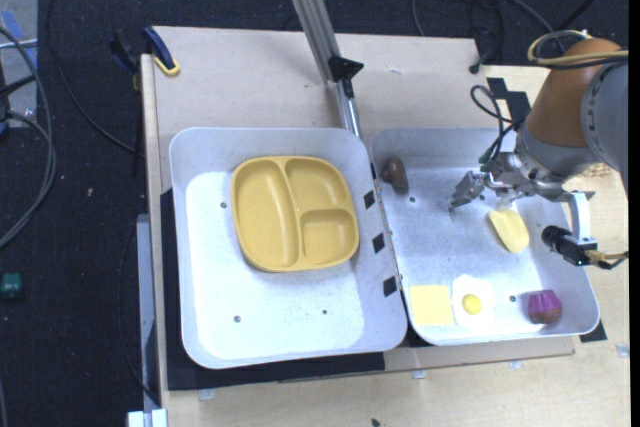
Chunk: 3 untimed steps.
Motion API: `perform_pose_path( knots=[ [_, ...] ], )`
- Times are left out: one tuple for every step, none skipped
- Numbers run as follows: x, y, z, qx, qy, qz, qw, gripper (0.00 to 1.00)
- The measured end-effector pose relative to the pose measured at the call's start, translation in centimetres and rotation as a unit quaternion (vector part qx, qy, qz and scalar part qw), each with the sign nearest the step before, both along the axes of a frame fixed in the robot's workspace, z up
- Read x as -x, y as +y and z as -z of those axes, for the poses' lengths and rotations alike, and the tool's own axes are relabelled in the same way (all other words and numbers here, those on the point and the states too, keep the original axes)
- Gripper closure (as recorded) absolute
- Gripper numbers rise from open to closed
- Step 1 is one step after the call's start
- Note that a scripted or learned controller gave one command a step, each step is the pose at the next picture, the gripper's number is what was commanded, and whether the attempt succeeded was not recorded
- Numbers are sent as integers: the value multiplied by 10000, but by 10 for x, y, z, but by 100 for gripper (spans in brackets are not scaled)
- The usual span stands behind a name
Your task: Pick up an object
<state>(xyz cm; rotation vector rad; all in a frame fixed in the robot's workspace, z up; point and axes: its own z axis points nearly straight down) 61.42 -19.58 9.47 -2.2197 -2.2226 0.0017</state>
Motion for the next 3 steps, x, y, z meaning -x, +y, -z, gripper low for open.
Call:
perform_pose_path(
  knots=[
    [-1, 0, -13, 6, -21, -4, 10000, 100],
    [5, -7, -65, 10, -34, 9, 10000, 100],
    [0, -5, -109, 7, -33, -7, 10000, 100]
  ],
)
